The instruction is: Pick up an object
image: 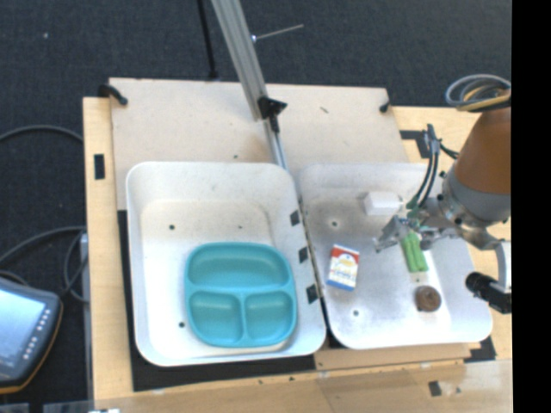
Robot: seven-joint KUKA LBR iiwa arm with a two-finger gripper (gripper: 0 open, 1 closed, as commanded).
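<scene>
In the right bin (456, 312) the hand (405, 233) hangs low over the floor with a green object (416, 255) just beside it, its grip impossible to tell, while a small carton (343, 268) lies left and a brown disc (428, 298) nearer.

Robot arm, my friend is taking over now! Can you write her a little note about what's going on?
End effector: low over the right bin, above the green object; nothing seen between its fingers.
Things: small card box, white block and brown round piece in the right bin; teal divided tray in the left bin.
Done: nothing lifted yet.
Left: grasp one object and raise it.
</scene>
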